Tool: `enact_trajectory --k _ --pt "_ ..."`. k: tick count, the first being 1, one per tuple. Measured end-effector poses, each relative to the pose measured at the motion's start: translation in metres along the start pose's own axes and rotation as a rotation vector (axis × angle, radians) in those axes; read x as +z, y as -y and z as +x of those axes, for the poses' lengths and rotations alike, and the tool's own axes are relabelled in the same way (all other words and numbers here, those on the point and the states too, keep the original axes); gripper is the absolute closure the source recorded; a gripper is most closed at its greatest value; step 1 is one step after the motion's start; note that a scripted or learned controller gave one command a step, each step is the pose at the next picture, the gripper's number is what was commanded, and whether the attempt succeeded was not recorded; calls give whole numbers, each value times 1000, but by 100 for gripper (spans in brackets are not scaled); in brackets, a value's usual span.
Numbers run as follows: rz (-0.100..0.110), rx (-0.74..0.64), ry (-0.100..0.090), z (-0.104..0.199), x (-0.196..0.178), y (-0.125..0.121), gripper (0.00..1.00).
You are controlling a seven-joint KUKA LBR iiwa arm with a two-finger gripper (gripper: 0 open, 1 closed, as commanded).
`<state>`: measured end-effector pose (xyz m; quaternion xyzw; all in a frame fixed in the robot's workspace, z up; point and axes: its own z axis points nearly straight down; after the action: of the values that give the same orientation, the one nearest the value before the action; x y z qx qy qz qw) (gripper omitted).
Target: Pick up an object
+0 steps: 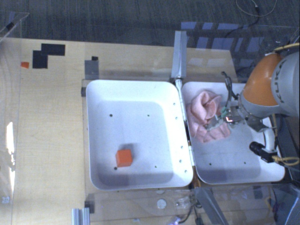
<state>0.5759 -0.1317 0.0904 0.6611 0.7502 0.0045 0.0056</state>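
Reaching in from the right — my gripper (220, 119) sits low in the right bin (243, 172), right at the crumpled pink cloth (205, 111) by that bin's left wall. Can't tell from this angle whether it's gripping anything. Orange block (124, 158) lies in the left bin (101, 125), lower left area — well apart from me.

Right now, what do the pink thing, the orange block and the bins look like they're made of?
Pink thing: soft cloth, probably terry or fleece; it lies crumpled in rounded folds with a matte, fuzzy look. Orange block: rigid, flat faces and straight edges, matte; foam, wood or plastic, can't tell which. Left bin and right bin: likely moulded plastic, smooth white, rounded corners, faint sheen.
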Motion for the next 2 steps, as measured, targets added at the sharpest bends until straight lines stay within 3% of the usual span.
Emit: enact_trajectory --k 1,2 --pt "6 -67 0 8 -34 -62 0" --pt "2 -38 1 26 1 -97 0"
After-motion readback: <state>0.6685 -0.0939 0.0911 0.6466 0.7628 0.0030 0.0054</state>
